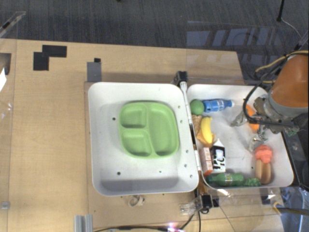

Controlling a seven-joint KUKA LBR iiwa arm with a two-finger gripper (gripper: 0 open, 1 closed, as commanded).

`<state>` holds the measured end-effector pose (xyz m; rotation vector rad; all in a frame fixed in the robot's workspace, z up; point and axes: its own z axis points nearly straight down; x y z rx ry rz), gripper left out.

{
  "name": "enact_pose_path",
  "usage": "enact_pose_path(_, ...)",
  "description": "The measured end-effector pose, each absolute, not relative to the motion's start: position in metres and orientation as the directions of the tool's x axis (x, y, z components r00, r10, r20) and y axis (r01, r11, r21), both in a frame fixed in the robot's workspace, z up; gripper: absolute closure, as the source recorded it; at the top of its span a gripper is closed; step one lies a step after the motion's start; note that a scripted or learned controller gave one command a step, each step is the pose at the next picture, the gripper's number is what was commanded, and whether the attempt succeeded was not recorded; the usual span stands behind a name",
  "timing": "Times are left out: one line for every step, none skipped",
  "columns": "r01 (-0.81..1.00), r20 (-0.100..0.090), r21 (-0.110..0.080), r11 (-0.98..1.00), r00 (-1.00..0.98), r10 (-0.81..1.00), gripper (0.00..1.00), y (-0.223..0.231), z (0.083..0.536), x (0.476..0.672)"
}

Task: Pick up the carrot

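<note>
Carrot [251, 118] partly under end effector [260, 129]; finger state: cannot tell.
Right bin [285, 175]: carrot, banana [206, 130], bottle [217, 104]. Left bin [104, 144]: green tray [147, 129].

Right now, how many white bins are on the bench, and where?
2. The left shallow white bin holds a green divided plate; the right shallow white bin holds the food items, with the grey arm's gripper over it. None seem hidden.

Worktop [48, 144]: light wood, w/ 2 shallow white bins side by side, touching along their inner edges. Left bin [104, 178] sits mid-worktop; right bin [285, 178] toward the right edge. Black L-shaped mark [47, 56] near the far left corner. Small grey bracket [94, 71] just beyond left bin's far left corner.
</note>
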<state>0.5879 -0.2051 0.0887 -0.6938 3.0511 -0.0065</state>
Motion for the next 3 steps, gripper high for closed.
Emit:
enact_pose_path(-0.584, -0.011, -0.010, 0.811, -0.811, -0.584, 0.00, -0.205, 0.089, 0.570)
enact_pose_path(-0.313, -0.015, -0.009, 0.950, -0.950, -0.313, 0.00, -0.206, 0.090, 0.560)
enact_pose_path(-0.167, -0.018, -0.008, 0.986, -0.986, -0.167, 0.00, -0.198, 0.090, 0.523)
